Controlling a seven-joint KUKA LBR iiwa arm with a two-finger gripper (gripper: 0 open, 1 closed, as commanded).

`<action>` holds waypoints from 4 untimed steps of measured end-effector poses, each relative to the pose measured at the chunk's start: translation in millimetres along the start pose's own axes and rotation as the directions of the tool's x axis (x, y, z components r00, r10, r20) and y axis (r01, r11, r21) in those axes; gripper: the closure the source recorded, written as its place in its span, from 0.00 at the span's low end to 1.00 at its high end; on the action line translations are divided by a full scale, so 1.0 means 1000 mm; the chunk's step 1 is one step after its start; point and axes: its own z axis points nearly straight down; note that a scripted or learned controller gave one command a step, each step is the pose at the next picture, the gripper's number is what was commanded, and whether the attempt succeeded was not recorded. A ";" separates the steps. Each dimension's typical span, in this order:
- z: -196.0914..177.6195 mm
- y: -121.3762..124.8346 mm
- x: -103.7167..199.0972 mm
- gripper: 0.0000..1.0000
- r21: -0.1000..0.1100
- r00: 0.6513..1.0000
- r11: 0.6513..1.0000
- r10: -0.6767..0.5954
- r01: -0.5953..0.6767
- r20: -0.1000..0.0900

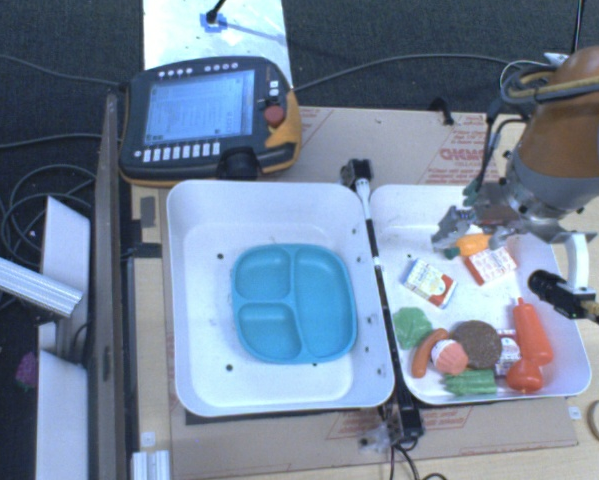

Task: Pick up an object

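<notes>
while the gripper hangs low over the right bin, an orange block sits just at its fingertips; whether the fingers are wide, narrow or closed on it, i cannot tell; nothing looks lifted, so the pick seems unfinished; the blue tray lies in the left bin.

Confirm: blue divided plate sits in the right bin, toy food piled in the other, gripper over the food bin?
Not quite. The camera view shows the blue divided plate in the left bin. The toy food lies in the right bin, with the gripper over it.
</notes>
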 end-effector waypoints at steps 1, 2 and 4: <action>0.076 0.025 -0.038 0.00 0.002 1.000 1.000 0.002 -0.002 0.000; 0.135 0.036 -0.064 0.00 -0.004 1.000 1.000 0.000 0.000 0.000; 0.143 0.084 -0.067 0.00 -0.012 1.000 1.000 0.000 0.000 0.006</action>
